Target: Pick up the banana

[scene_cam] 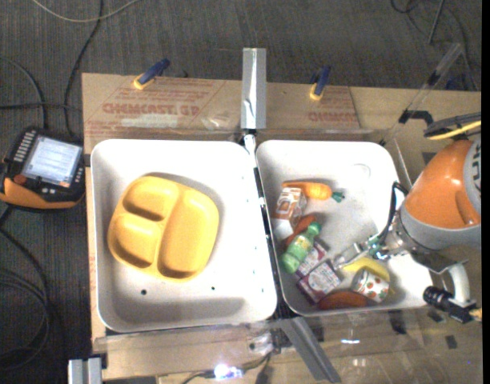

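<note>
1. Pincer [363,252]: it sits low in the right bin [365,157], reaching in from the right below the arm's orange band [443,198]. Whether its tips are spread or pressed together cannot be told; they merge with the clutter beneath, and nothing is plainly seen between them.
2. Banana [371,272]: a short, curved yellow piece in the lower right part of the right bin, just below and beside the pincer. It is partly covered by a small patterned packet [373,289], so only its upper arc shows.
3. Crowding: a dark red packet [319,278], a green bottle [297,250] and a reddish item [343,300] lie close about the banana; a carrot [313,190] lies farther up the bin.
4. Risk, wrong object: a closing stroke here would likely catch a neighbouring packet instead, given how tightly things are packed.
5. Risk, slip: the smooth curved skin could squirt out of a grip taken off-centre.
6. Left bin [101,214]: holds a yellow divided tray [165,226], well apart from the work.
</note>
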### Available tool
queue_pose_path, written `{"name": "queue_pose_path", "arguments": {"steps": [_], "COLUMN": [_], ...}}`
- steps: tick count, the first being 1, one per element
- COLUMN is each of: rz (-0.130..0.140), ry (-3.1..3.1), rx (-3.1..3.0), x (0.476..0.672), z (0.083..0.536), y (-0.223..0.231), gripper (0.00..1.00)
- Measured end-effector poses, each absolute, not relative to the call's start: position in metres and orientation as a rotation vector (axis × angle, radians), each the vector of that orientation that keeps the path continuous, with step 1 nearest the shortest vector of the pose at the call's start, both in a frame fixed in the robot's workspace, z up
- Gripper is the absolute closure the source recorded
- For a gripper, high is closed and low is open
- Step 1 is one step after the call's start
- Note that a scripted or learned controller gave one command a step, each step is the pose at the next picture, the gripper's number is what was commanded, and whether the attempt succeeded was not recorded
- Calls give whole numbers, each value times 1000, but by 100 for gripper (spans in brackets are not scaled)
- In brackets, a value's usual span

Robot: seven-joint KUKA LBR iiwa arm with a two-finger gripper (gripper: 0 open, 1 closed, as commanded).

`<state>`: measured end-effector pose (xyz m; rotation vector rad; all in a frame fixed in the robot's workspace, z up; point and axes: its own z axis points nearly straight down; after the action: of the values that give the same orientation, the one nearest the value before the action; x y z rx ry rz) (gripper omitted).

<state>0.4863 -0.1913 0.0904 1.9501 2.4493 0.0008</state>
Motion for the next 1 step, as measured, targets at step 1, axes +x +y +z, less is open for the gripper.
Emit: {"name": "queue_pose_path", "arguments": {"steps": [1], "rz": [12], "ry": [2135], "rx": [2278], "x": [490], "z": [91], "y": [-179], "gripper": [0]}}
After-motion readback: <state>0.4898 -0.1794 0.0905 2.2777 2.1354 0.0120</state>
